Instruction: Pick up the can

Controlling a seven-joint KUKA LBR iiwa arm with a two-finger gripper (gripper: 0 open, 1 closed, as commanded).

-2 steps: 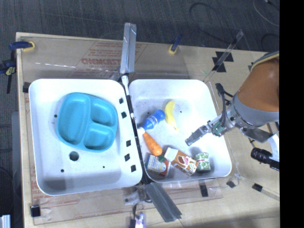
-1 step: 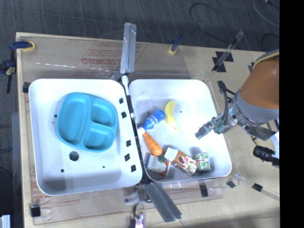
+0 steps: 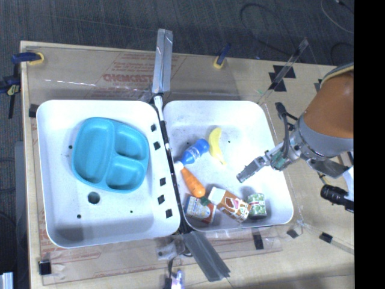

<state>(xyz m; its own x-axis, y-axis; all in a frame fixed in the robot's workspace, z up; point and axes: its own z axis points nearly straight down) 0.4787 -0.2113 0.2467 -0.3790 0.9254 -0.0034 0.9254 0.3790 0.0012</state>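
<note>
claw (image 3: 245,174): slim grey metal, grip unclear | can (image 3: 257,205): small cylinder, green-white label, right bin (image 3: 264,116) corner

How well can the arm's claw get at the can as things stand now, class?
Probably yes: the claw hovers above the can, whose top is uncovered, though the carton crowds its left side.

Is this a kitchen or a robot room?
Most likely a robot test lab, not a kitchen. A grey arm with an orange band reaches over two shallow white plastic bins on a taped-up bench, and the food, like the small yellow banana, looks like toys.
</note>
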